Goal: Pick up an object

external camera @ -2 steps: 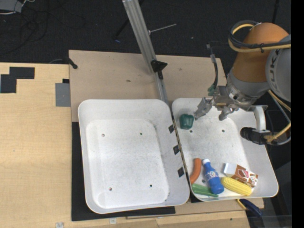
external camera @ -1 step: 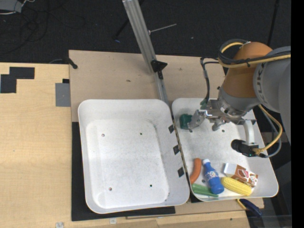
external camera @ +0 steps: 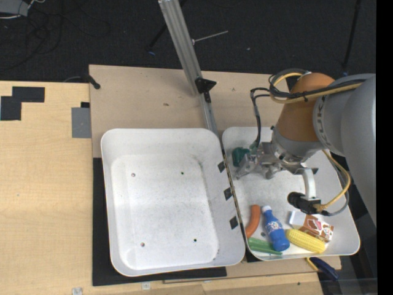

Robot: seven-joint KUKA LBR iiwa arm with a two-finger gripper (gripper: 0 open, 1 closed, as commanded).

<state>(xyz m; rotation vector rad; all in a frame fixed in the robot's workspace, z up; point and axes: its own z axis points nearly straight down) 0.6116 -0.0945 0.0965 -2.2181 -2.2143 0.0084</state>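
Gripper (external camera: 245,160): low in right bin (external camera: 344,241), far left corner; finger state cannot be told. Teal object (external camera: 237,157): at its tip. Near edge: carrot (external camera: 253,220), blue bottle (external camera: 274,228), corn (external camera: 306,240), carton (external camera: 318,227). Left bin (external camera: 116,146).

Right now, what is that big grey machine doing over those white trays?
A grey robot arm with an orange band reaches into the right shallow white bin. Its hand sits low near the bin's upper left corner, by a small teal object. An orange carrot-shaped toy, blue bottle and yellow corn cob lie nearer the front.
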